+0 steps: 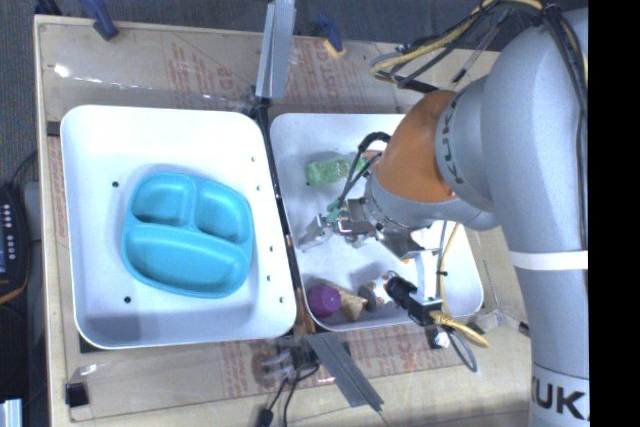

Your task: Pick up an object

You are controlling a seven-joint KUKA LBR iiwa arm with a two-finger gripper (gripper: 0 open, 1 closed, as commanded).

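Observation:
My gripper (322, 227) hangs low over the left part of the right white bin (290, 140), under the grey arm's orange wrist band. Its metal fingers (308, 234) stand open, with nothing between them. A pale green object (326, 171) lies a little behind the gripper, apart from it. At the bin's front wall sit a purple ball (322, 298), a tan cone-shaped piece (353, 301) touching it, and a small mixed-colour item (377, 294). The arm hides the bin's right half.
The left white bin (90, 145) holds a blue divided plate (188, 232). A narrow divider (283, 245) separates the two bins. Yellow and black cables (450, 325) trail from the wrist over the right bin's front corner.

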